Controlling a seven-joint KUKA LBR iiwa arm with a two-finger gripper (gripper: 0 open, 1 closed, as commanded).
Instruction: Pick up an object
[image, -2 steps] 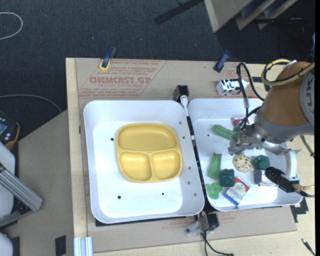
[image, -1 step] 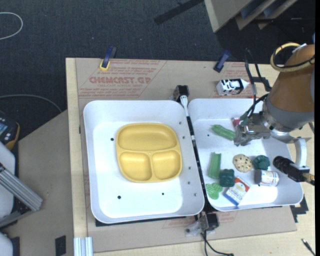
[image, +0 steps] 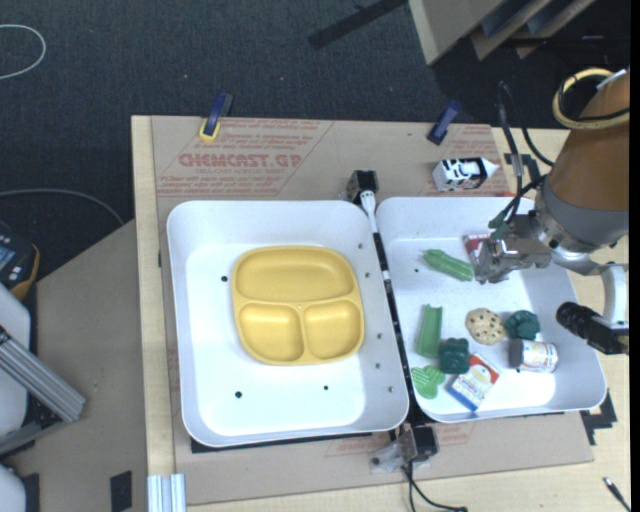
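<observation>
Just left of the pincer (image: 490, 262), whose grip state I cannot tell, in the right bin (image: 570, 395): green pod-shaped toy (image: 447, 264), likely light, stiff, slick plastic, best pinched across its narrow middle; farther toward the bin's near edge, cookie (image: 484, 324), teal block (image: 521, 324), small can (image: 536, 355).

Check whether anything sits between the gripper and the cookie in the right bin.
Nothing visible blocks it. The gripper hovers over the upper part of the right bin, and the cookie lies just below it in the view, across bare bin floor. The teal block sits beside the cookie, close on its right.
</observation>
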